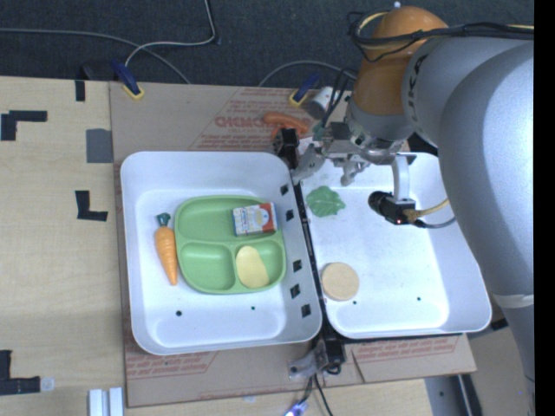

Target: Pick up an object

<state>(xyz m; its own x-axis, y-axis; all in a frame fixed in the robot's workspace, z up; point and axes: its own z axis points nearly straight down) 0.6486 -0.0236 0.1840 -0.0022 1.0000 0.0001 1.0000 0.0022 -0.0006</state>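
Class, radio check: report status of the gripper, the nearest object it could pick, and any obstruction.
Gripper over right bin's far-left corner, grasp state unclear. Green leaf piece just below it, on bin floor. Tan round disc nearer the camera, well apart.

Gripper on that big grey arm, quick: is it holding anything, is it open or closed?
Gripper: above the far end of the right bin, just over the green leaf-shaped piece; nothing seen held, open or closed cannot be told.

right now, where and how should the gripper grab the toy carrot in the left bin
Grip the toy carrot across the middle of its orange body, coming straight down from above. It lies flat on the left bin floor, green top toward the back, pointing along the green divided tray close beside it. Probably set the fingers across its narrow width, one reaching into the slim gap by the tray.
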